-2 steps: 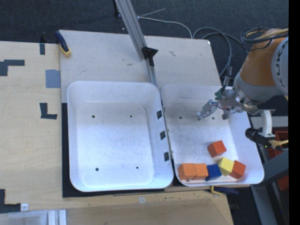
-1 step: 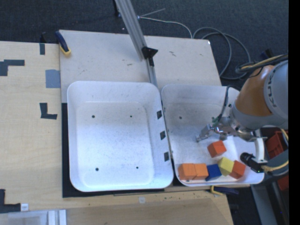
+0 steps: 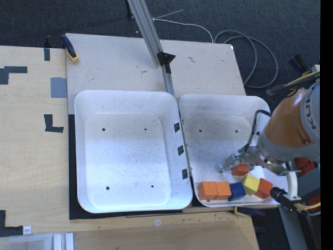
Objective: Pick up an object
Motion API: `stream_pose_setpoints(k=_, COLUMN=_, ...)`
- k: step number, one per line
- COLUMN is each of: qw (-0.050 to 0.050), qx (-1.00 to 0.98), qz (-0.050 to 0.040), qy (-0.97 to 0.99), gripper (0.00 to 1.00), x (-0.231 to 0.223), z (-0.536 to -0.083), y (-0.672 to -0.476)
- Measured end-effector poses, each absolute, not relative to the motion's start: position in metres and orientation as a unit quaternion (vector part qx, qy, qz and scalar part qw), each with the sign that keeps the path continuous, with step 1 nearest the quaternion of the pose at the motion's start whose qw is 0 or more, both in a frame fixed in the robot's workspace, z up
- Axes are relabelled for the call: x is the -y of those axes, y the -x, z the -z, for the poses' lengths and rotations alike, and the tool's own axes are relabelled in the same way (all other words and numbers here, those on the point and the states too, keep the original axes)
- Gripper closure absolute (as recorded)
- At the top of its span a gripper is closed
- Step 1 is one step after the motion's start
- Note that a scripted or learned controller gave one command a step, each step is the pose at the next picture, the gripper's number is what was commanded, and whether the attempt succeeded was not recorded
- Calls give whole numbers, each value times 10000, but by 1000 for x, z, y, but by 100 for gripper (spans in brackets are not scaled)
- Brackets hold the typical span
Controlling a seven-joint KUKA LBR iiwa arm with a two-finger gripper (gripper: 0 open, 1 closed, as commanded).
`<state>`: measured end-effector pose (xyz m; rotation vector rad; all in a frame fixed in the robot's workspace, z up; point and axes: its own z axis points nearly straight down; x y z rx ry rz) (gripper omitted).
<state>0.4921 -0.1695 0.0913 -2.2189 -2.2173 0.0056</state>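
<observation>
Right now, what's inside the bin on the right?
The right bin holds blocks along its near edge: orange, blue, yellow and red. The hand hides part of another orange piece.

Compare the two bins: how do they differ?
The left bin has a bare floor; the right bin holds blocks along its near edge. The gripper is down in the right bin, not the left. Both are shallow and white, with speckled floors.
</observation>
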Motion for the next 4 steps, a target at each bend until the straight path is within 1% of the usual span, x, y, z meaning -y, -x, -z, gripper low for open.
stream_pose_setpoints(k=1, qw=23, qx=7077, qz=-11, qy=7065, gripper=100, x=168, z=-101, y=-494)
stream_pose_setpoints(k=2, qw=-42, qx=7081, qz=15, qy=7061, gripper=100, x=109, z=-97, y=-484)
stream_pose_setpoints(k=3, qw=-20, qx=7099, qz=29, qy=7043, gripper=100, x=41, z=-211, y=-542)
stream_pose_setpoints(k=4, qw=19, qx=7106, qz=-3, qy=7036, gripper=100, x=-48, z=-190, y=-563)
